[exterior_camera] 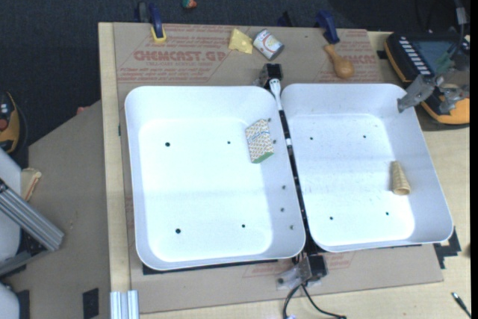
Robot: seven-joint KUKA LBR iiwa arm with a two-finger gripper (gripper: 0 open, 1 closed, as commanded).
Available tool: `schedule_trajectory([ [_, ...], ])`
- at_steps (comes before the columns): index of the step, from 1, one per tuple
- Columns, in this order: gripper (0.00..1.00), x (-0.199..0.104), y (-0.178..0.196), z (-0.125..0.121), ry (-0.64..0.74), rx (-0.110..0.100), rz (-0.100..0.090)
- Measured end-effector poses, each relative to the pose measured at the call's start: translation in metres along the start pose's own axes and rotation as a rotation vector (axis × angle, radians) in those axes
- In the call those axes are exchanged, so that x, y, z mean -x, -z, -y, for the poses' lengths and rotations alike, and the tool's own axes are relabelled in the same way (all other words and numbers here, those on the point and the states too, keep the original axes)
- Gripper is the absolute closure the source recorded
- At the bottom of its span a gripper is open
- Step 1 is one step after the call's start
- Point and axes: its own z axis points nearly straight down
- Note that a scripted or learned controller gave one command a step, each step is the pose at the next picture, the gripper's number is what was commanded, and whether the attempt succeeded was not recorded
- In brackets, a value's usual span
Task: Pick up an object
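- Patterned green-and-white packet (259,140) lies in left bin (149,183), near its upper right corner;
- tan cone-shaped object (400,178) rests in right bin (351,228), toward its right wall;
- tool (412,95) above right bin's upper right corner; grip state unreadable.

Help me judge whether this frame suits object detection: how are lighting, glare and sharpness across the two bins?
Camera view: lighting is even and soft, no harsh glare on the left bin or right bin; the patterned packet and the tan cone cast faint shadows; small items look slightly soft; the dark floor at the top is underexposed.
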Motion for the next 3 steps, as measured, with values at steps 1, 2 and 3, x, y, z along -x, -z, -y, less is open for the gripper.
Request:
schedule_trajectory([
  [1, 1.00, 0.000, 0.011, -0.001, 0.001, 0.003, 0.002],
  [2, 1.00, 0.002, 0.274, 0.022, 0.001, 0.022, 0.009],
  [3, 1.00, 0.011, 0.147, -0.024, 0.000, -0.011, -0.004],
])
